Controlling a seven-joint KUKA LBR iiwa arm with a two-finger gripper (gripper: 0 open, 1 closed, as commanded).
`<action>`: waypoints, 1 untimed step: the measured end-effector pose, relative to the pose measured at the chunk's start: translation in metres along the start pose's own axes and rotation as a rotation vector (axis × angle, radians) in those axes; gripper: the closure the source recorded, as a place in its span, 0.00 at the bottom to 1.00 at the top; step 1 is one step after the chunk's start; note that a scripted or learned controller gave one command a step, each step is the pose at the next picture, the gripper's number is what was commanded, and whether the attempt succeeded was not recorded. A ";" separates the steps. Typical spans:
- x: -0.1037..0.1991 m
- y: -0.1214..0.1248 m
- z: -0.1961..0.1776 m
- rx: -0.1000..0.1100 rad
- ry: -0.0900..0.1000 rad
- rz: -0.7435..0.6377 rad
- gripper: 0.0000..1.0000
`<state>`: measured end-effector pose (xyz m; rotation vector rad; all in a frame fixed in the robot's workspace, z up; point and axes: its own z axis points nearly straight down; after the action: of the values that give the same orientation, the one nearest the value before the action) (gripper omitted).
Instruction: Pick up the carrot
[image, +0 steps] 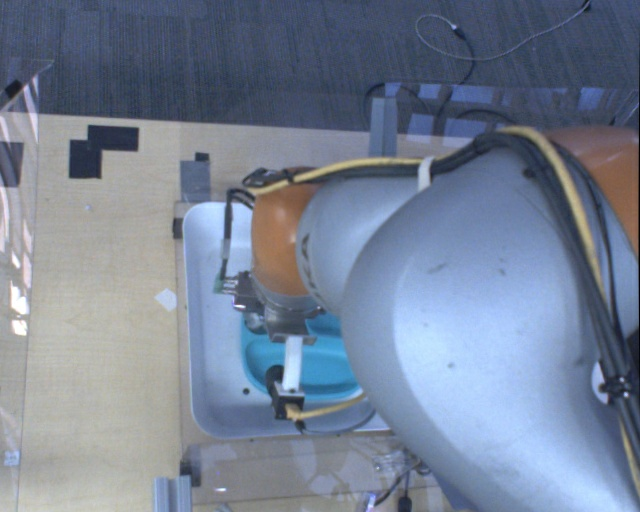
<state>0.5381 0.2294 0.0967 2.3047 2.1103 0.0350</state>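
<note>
Just left of the gripper (282, 322) is bare white floor of the left bin (205, 330). The gripper hangs low inside that bin, over a turquoise dish-like thing (320, 368) spreading beneath it and to its right; whether it is clenched or released I cannot tell. To its right the grey arm (470, 330) covers the bench, and I cannot tell where the carrot lies.

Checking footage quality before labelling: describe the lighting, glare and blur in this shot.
Camera view: even, soft lighting; pale reflections on the clear panel at left; the grey arm, near the lens, looks soft and blocks much of the white bin.
</note>
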 end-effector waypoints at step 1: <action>-0.006 -0.035 -0.002 -0.010 0.011 0.101 1.00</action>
<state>0.5023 0.2268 0.0975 2.4094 1.9914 0.0593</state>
